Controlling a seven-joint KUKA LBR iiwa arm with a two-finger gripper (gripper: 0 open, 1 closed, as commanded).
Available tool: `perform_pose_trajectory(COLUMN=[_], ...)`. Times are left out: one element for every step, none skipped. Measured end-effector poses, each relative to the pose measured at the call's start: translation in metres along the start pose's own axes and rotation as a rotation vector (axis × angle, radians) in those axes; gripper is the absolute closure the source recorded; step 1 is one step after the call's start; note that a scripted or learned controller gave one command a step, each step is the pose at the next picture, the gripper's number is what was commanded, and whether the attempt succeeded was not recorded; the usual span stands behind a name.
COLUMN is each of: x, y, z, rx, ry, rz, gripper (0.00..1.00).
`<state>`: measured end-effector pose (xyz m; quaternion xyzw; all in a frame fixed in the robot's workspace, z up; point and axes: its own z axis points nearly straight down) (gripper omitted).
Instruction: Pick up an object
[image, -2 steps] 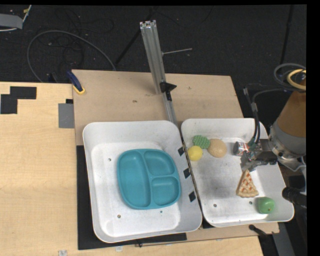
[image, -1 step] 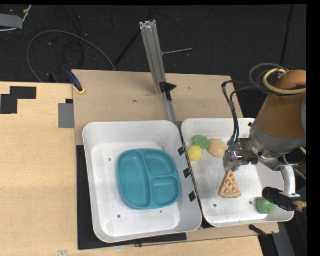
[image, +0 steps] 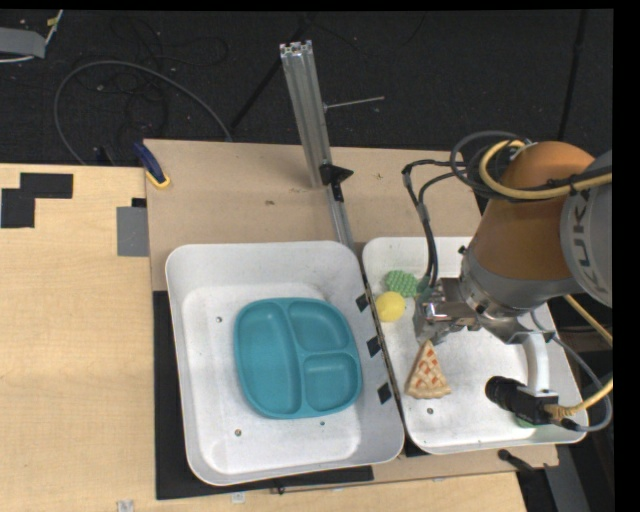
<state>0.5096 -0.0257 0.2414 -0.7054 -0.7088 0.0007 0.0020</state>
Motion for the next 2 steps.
perform_pose_trajectory(x=[0.055,0.105], y=[0.006,0.02], z=[0.011,0.024], rx=[0.002,0.0], ry=[-0.001,-0.002], rz=[0.001,0.002], gripper=[1.0,1.0])
